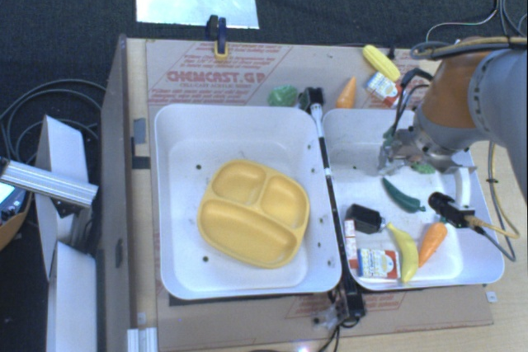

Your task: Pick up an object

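My gripper [395, 156] hangs low over the back part of the right bin [474, 268], with the grey arm and its orange band coming in from the right. Just in front of it lies a dark green pepper [403, 194]. A small green piece [426, 168] shows beside the gripper on its right. Nearer the front lie a black block [364, 218], a yellow banana [404, 250], an orange carrot [431, 243] and a red and white carton [373, 263]. Whether the gripper holds anything is hidden.
The left bin [177, 177] holds a yellow divided plate [252, 212]. Behind the bins, on the cardboard, lie a corn cob [380, 62], a small carrot [346, 93], a small box [381, 86], a green leafy toy [283, 96] and a black piece [313, 99].
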